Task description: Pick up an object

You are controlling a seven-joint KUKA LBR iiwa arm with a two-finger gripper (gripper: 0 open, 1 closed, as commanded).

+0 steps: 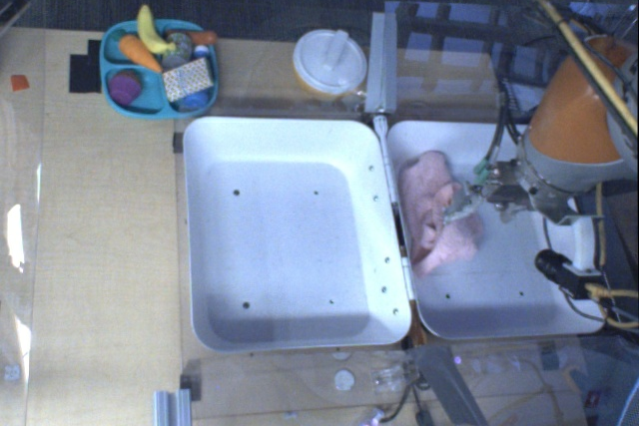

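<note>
Your gripper [467, 202] sits at the right edge of the pink cloth [435, 210], which runs far-to-near; I cannot tell if it grasps

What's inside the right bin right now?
A crumpled pink cloth lies against the left wall of the right bin, with the pincer down at its right edge. Whatever sits under the cloth or the arm is covered.
</note>
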